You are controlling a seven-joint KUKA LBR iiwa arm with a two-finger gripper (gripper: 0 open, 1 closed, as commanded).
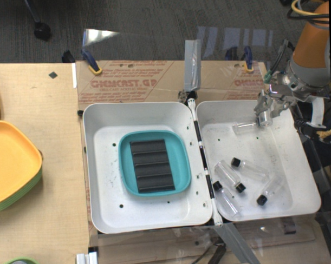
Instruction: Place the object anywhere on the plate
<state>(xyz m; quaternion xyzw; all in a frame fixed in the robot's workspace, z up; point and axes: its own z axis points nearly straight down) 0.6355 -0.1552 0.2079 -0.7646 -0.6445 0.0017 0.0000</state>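
Note:
A teal square plate (181, 162) lies in the middle of the left bin (101, 158), and a black ridged block (151, 166) rests flat on it. Several clear plastic vials with black caps lie in the right bin (298, 205): one (230, 174) near the middle, one (226, 201) at the front left, one (268, 188) at the front right. Another clear vial (243, 126) lies near the back. My gripper (262, 118) hangs over the right bin's back right part, just right of that vial. Nothing visible is held in it.
The divider between the two bins (199, 149) runs between the plate and the vials. Yellow dishes (12, 161) sit on the wooden bench at the far left. Cardboard (131, 81) and clamps lie behind the bins.

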